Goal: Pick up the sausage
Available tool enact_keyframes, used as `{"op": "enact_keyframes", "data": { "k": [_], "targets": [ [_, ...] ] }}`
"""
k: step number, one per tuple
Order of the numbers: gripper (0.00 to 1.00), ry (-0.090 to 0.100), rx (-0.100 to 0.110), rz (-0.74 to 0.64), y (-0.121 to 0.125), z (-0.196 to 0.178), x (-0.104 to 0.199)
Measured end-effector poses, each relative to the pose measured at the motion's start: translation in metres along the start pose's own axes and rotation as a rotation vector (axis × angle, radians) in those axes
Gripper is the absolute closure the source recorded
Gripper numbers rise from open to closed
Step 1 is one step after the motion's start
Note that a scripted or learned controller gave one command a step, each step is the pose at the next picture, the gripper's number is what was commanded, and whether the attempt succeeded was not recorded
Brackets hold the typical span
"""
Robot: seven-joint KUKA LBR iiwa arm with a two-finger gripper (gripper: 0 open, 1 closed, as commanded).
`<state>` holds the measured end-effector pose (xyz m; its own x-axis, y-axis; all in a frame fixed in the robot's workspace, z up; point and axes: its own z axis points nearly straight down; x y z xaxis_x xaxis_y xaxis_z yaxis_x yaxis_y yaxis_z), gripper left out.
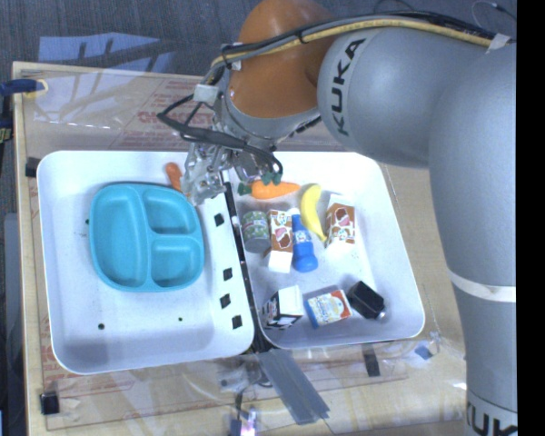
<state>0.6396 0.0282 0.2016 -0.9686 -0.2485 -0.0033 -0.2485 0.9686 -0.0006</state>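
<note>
Pickup's not done yet imo: the claw [203, 175] hangs low at the left bin's back edge, can't tell its state. The small reddish-orange sausage [173, 174] lies just left of it, with the blue plastic divided tray [147, 236] further out.

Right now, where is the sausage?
The sausage lies in the left bin, at its top edge, just above the blue tray and left of the gripper.
</note>
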Motion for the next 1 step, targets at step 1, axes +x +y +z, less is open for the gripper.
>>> {"op": "enact_keyframes", "data": {
  "k": [1],
  "targets": [
    [1.0, 0.003, -0.001, -0.249, 0.0193, -0.0211, 0.0472]
  ]
}}
